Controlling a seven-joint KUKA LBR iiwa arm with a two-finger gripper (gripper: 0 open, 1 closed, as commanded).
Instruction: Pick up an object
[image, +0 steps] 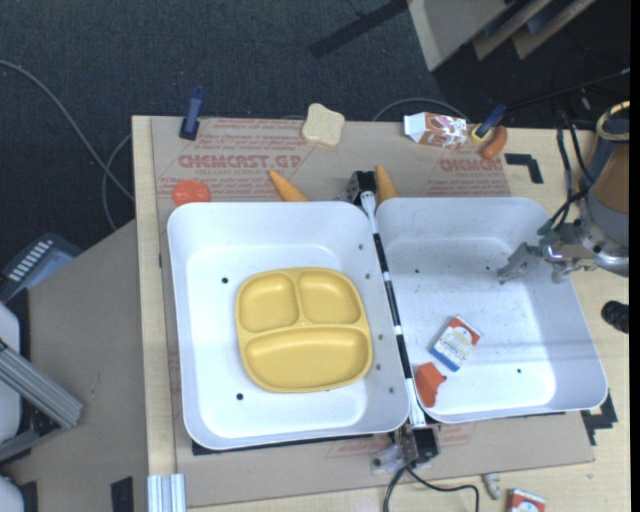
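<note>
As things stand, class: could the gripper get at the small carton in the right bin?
Probably yes. The gripper hangs over the right bin, and the carton lies flat in the open, apart from the orange piece.

A small carton (455, 343), white with blue and orange print, is seen lying flat and turned at a slant on the floor of the right bin (560, 390), toward its near left part. A small orange-red piece (428, 384) is found just beside it, nearer the bin's front left corner, resting against the rim there.
</note>
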